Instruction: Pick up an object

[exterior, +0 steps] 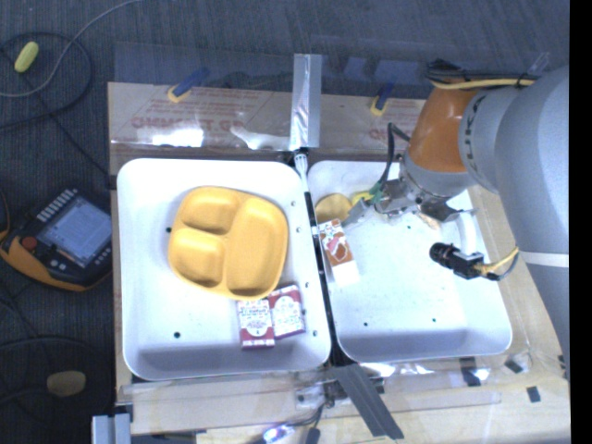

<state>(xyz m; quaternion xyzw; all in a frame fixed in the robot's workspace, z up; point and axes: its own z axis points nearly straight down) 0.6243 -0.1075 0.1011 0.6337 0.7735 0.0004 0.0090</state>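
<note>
As seen from above, two small cartons (270, 320) lie nearest, at the left bin's (148, 340) front, behind them a yellow divided tray (227, 239). Another carton (337, 251) leans on the right bin's (435, 336) left wall (light, stiff cardboard, best pinched across its narrow sides). Farther back, the gripper (384, 197) hovers near a yellow object (330, 205), possibly fruit; whether it is open or closed is unclear.
</note>
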